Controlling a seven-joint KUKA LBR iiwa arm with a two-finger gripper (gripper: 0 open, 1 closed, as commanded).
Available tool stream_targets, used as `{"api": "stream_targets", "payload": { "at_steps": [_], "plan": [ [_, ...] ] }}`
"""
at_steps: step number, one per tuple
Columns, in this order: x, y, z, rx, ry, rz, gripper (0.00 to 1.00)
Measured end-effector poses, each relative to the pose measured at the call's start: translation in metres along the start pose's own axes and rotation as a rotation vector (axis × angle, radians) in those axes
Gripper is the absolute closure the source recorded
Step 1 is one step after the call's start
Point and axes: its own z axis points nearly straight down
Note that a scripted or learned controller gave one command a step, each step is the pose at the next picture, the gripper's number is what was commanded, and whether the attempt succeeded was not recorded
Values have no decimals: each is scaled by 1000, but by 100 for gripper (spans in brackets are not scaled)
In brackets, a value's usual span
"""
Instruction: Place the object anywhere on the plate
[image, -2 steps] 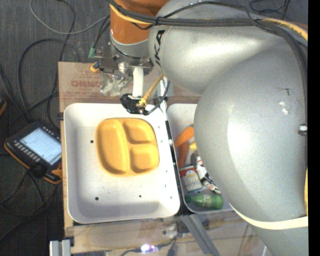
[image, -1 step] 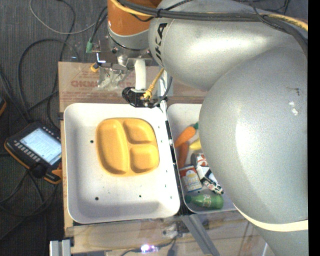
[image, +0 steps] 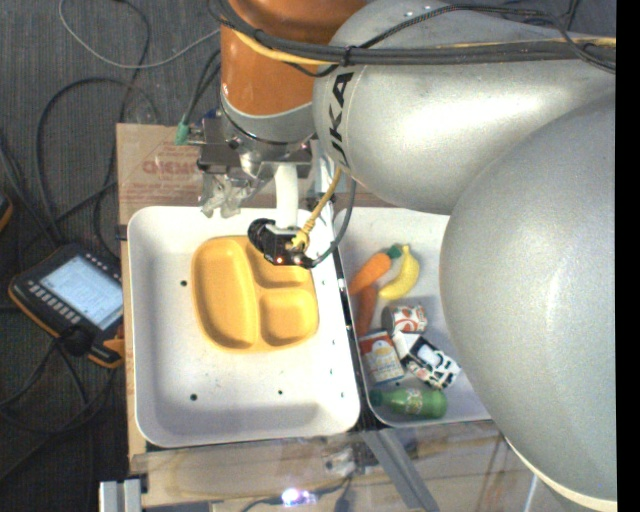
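Across the table (image: 150, 190) the plate (image: 240, 300) is laid bare in the left bin (image: 160, 400) for filling, carrot (image: 368, 272) and banana (image: 400, 275) are kept in the right bin (image: 425, 228), and the state of the pincer (image: 222, 200), near the plate, cannot be told.

The yellow plate (image: 240, 300) in the middle looks like smooth, shiny plastic. The white bin (image: 160, 330) under it is smooth plastic too. The grey arm (image: 520, 200) at the right looks smooth and softly shiny.
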Motion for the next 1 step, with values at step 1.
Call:
{"api": "stream_targets", "payload": {
  "at_steps": [1],
  "plan": [
    [0,35,134,0,-3,36,100]
  ]
}}
